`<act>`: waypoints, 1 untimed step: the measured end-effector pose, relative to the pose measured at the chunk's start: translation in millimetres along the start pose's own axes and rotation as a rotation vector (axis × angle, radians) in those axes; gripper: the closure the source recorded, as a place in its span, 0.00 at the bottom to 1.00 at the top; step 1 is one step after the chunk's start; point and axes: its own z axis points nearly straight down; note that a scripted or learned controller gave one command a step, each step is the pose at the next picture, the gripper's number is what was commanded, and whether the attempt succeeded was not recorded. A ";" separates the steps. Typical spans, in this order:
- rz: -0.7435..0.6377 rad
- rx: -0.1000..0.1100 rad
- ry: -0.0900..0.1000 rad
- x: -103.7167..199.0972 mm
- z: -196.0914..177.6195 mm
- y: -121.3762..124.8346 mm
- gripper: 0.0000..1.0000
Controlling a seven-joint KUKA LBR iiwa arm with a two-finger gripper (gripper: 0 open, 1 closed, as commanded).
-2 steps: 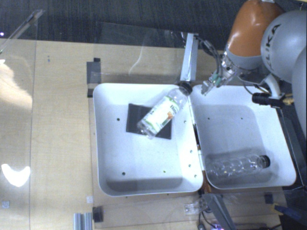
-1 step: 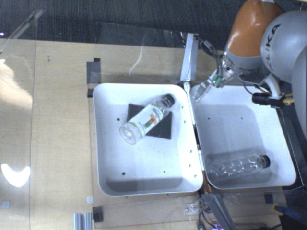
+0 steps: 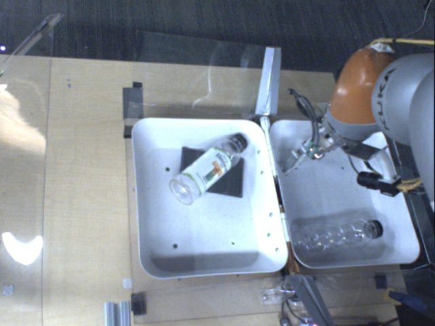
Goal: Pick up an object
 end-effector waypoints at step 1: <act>0.207 0.000 0.000 11.8 -14.6 -63.1 0.00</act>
